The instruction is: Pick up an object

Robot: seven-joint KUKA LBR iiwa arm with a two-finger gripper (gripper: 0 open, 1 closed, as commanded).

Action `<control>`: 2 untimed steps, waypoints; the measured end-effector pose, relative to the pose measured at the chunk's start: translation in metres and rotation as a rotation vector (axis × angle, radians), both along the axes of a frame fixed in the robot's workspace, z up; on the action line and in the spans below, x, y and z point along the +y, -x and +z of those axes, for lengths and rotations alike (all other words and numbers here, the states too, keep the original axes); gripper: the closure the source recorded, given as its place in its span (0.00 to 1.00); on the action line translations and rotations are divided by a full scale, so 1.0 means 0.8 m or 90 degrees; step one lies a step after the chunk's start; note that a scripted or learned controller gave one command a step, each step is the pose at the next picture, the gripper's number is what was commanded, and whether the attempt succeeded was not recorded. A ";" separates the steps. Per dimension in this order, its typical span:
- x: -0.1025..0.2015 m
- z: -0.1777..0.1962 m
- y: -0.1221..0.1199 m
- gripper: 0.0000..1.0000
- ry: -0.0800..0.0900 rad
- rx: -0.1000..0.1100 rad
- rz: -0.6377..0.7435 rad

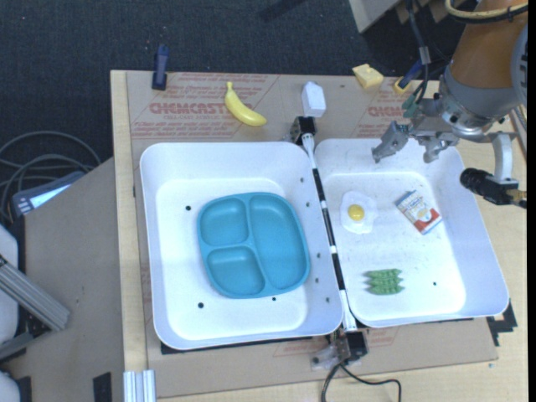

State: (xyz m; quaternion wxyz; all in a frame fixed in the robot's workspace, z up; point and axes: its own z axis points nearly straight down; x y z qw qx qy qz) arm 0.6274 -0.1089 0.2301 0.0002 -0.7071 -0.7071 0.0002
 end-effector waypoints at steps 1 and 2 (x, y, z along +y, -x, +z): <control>-0.044 -0.040 0.008 0.00 0.000 0.001 -0.001; -0.092 -0.097 0.040 0.00 0.000 0.001 0.000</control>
